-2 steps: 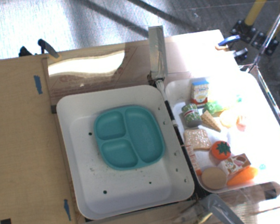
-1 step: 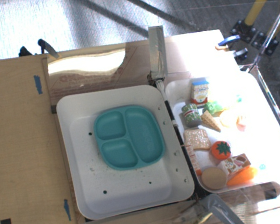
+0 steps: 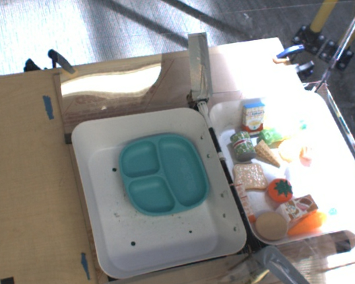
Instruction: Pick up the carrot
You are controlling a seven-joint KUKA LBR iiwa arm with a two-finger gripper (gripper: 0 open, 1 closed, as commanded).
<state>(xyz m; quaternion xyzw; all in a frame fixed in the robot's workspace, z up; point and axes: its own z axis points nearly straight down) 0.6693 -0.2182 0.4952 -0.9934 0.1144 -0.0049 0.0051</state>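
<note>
Carrot (image 3: 306,222) against right bin (image 3: 338,146) near edge, toys crowding.

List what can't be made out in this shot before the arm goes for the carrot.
- carrot: its left end is covered by the small printed box and the round tan piece in the camera view.
- Label on the small carton: too small to read.
- Pale items near the right bin centre: washed out by glare, shape unclear.
- Right bin's near rim: hidden by clear plastic.
</note>
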